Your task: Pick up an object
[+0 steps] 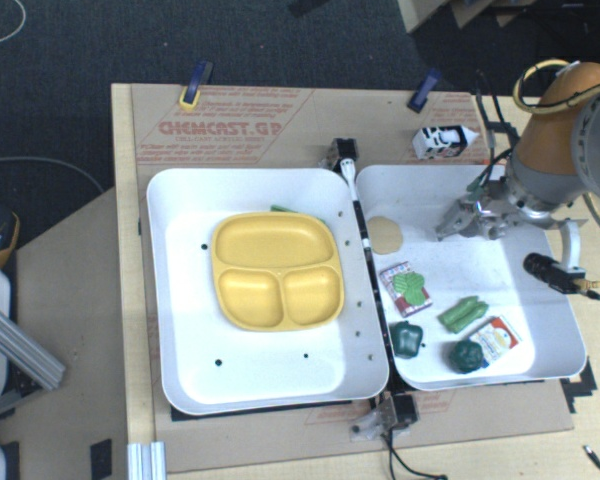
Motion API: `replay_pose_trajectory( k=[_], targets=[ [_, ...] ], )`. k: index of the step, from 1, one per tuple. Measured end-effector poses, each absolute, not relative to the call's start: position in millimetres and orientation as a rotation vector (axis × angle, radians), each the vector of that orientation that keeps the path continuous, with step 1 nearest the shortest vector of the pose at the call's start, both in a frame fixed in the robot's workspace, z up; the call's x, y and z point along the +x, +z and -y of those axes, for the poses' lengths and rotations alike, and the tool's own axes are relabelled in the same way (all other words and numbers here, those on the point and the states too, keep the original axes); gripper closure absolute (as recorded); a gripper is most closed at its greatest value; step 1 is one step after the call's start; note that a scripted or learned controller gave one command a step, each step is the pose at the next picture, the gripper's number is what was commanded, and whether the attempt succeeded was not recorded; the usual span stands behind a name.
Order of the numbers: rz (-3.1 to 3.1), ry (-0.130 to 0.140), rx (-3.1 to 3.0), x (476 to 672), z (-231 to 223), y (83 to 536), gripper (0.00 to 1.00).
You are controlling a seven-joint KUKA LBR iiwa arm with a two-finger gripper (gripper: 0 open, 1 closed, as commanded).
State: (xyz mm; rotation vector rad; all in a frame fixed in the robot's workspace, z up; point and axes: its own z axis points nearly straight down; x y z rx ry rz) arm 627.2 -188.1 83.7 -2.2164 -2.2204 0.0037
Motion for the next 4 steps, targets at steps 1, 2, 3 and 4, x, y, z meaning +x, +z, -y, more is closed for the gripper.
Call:
replay_pose_trajectory(
  k=[1, 2, 3, 4],
  targets=[
    [2.225, 0.000, -2.219, 628.5, 188, 96, 1.00],
    [2.230, -0.007, -2.226, 636.6, 184, 159, 1.00],
    [2.231, -0.008, -2.226, 644.2, 179, 221, 1.00],
    [2.226, -0.004, -2.224, 645.2, 179, 226, 1.00]
  ],
)
